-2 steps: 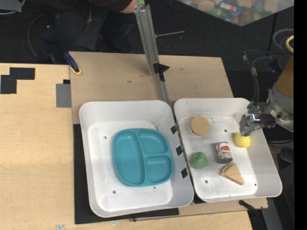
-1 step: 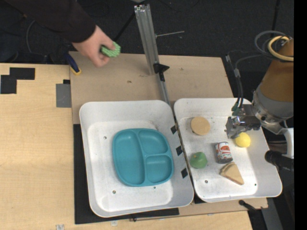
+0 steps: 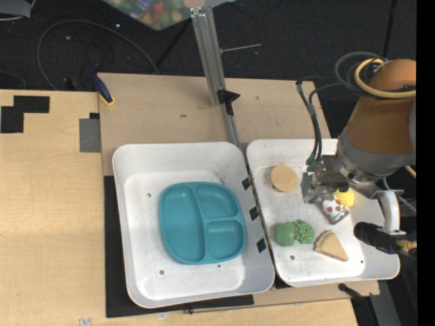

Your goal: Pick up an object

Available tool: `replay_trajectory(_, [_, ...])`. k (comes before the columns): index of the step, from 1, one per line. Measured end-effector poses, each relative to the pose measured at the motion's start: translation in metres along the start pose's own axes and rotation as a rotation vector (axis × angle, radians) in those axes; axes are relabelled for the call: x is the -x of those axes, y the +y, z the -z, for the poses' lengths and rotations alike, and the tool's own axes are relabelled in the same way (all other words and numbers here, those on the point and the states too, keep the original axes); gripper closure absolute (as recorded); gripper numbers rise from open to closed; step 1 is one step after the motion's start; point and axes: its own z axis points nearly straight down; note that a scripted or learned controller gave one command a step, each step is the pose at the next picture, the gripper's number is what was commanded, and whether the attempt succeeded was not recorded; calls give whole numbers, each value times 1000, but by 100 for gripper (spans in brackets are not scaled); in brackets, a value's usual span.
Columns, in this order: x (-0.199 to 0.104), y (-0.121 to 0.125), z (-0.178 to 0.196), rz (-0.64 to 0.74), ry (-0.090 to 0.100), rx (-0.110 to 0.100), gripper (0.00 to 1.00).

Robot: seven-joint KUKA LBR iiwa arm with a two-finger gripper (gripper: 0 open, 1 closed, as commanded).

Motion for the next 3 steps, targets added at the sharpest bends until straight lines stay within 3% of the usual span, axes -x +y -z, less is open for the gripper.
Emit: replay_trajectory(3, [-161,-22,-45,2,-1,-3,100])
